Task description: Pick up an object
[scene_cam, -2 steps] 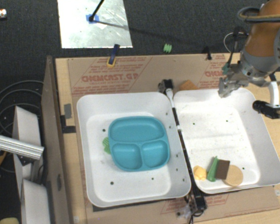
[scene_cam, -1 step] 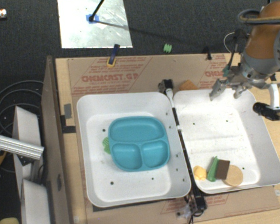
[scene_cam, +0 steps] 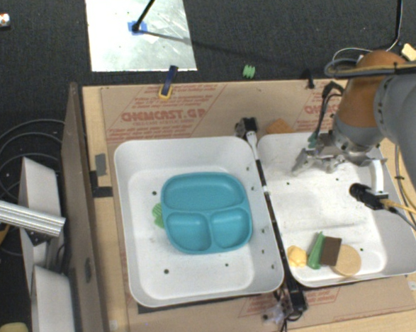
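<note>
Camera view shows my two bins; the left bin (scene_cam: 137,223) holds a stiff teal divided tray (scene_cam: 205,211), broad and awkward. My gripper (scene_cam: 320,157) hovers over the right bin (scene_cam: 324,196) with its prongs splayed apart, holding nothing. Near that bin's front edge sit a green block (scene_cam: 315,252), brown piece (scene_cam: 332,250), tan disc (scene_cam: 348,260) and yellow lump (scene_cam: 297,255), probably light; I'd pinch the green block's long sides.

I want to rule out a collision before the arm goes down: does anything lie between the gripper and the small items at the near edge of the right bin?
Nothing visible does. The gripper hangs over the far part of the right bin, and bare white floor separates it from the cluster of small items at the near edge.
</note>
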